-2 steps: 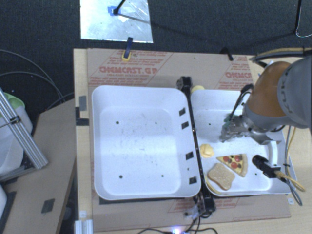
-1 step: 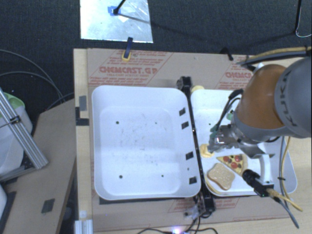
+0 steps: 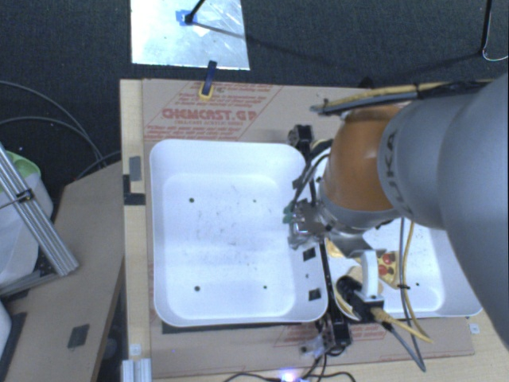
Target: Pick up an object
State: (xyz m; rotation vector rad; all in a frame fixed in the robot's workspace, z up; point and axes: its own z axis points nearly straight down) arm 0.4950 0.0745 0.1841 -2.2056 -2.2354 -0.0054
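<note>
With the arm [image 3: 398, 165] covering the right bin [image 3: 445, 293] at the frame's lower right, I cannot tell the gripper's state, so it is best to descend slowly over one object.

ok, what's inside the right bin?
The arm covers most of the right bin. In the exposed strip: a small red and yellow object beside the white floor. Whatever lies under the arm is hidden.

The shallow white plastic left bin [image 3: 227, 233] lies on the tabletop [image 3: 95, 237]; the grey arm [image 3: 429, 157] hangs over its right neighbour bin [image 3: 445, 293].
</note>
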